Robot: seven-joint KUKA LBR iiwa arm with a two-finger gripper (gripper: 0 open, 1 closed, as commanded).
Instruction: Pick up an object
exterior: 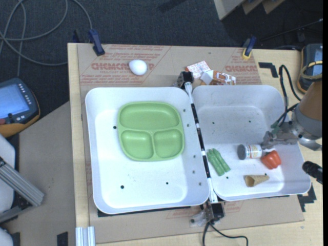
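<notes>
Camera view is showing the arm (311, 111) reaching in from the right and lowering its claw (271, 137) into the right bin (230, 99), where it is hanging just above and touching, or nearly touching, the right end of a small bottle (249, 151). Whether the claw is standing wide or narrow I cannot tell, since the metal parts are blurring together at this slant, and nothing is visibly sitting between them. The bottle is lying on its side near the bin's right half, its long axis running roughly left to right, the dark cap end pointing left toward the bin's middle and the pale labelled body pointing right toward the claw. Just beside it on the right, an orange-red vegetable-like toy (271, 159) is resting against or very near the bottle's end, which is probably crowding any grasp there. A tan cone-shaped piece (255, 179) is lying below them, its narrow end pointing right, and a green bean-like toy (218, 161) is lying at a slant near the bin's left wall. These things are likely gathering low in the bin because its floor is dipping toward that side. In the left bin (102, 152) a green divided plate (151, 130) is sitting flat. Beyond the bins, a white egg-like ball (137, 66) is resting on the surface (82, 137).
</notes>
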